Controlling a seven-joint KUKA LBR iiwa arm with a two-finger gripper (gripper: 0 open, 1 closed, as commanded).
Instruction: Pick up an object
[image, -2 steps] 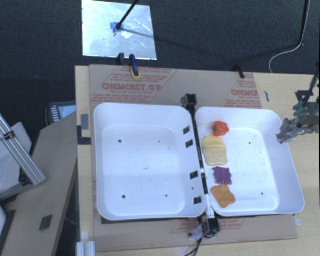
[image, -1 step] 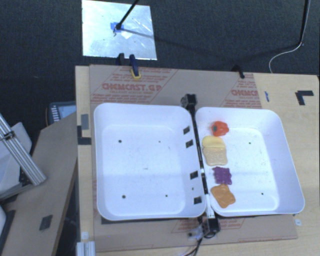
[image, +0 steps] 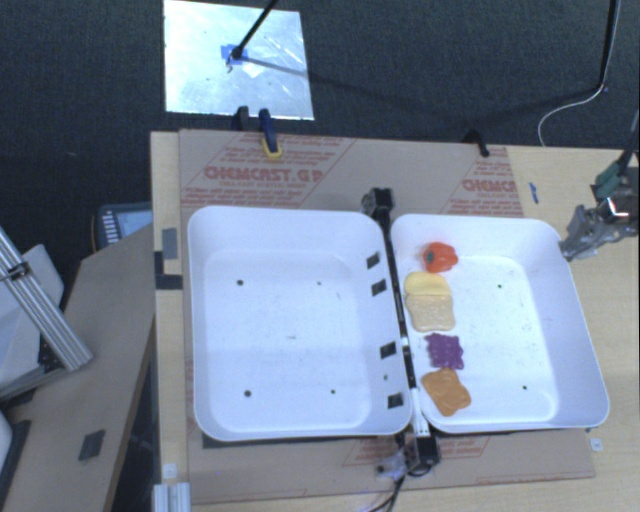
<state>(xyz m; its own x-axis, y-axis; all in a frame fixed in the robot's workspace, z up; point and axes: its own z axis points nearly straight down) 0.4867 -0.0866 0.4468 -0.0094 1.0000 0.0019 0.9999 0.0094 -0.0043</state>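
Two white bins sit side by side on the table (image: 165, 200), which is lined with a brown board printed in red. The left bin (image: 290, 320) shows a bare floor with a few dark specks. The right bin (image: 520, 330) holds five small things in a column along its 9 o'clock wall, close to the seam between the bins. At the 12 o'clock end of that column lies a red-orange piece (image: 438, 257) with a dark spot. Just below it, toward 6 o'clock, is a yellow piece (image: 427, 285), touching a pale tan one (image: 431, 313) beneath it. Next comes a purple piece (image: 444, 350), and at the 6 o'clock end an orange piece (image: 445, 391), just beside the purple. The rest of the right bin's floor is plain white. The gripper (image: 597, 222) hangs at the view's 3 o'clock edge, just outside the right bin's upper right corner and well apart from the column of things; nothing is seen in it, and whether its fingers are wide or narrow cannot be told, for they are blurred and partly cut off. At 12 o'clock, beyond the table, a shiny metal sheet (image: 238, 60) lies on the dark floor.
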